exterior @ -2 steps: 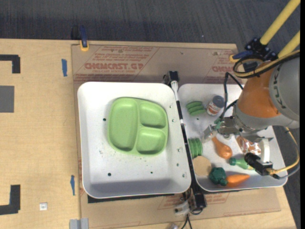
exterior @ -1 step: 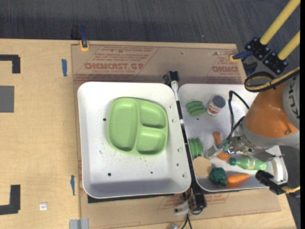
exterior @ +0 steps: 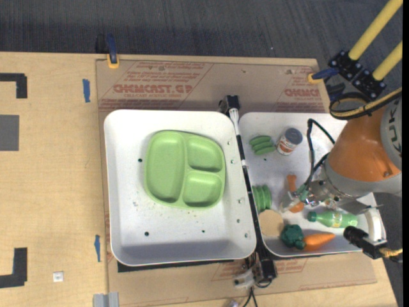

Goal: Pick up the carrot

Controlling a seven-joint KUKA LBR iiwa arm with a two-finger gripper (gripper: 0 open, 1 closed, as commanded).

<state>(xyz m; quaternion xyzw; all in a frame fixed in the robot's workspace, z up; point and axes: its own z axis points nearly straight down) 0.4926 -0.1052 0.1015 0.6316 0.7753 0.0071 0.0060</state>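
The carrot (exterior: 319, 240) is orange and lies flat near the front edge of the right bin (exterior: 275, 123). Its dark green leafy top (exterior: 293, 236) points left. My gripper (exterior: 306, 197) hangs below the orange wrist band over the middle of the right bin. It is a little behind and above the carrot and apart from it. The arm's body hides the bin's right part.
A green bottle (exterior: 333, 219) lies between the gripper and the carrot. Small orange pieces (exterior: 291, 183), two green ribbed items (exterior: 261, 144) (exterior: 262, 197), a small can (exterior: 289, 141) and a tan disc (exterior: 270, 222) share that bin. The left bin (exterior: 128, 190) holds a green divided plate (exterior: 185, 167).
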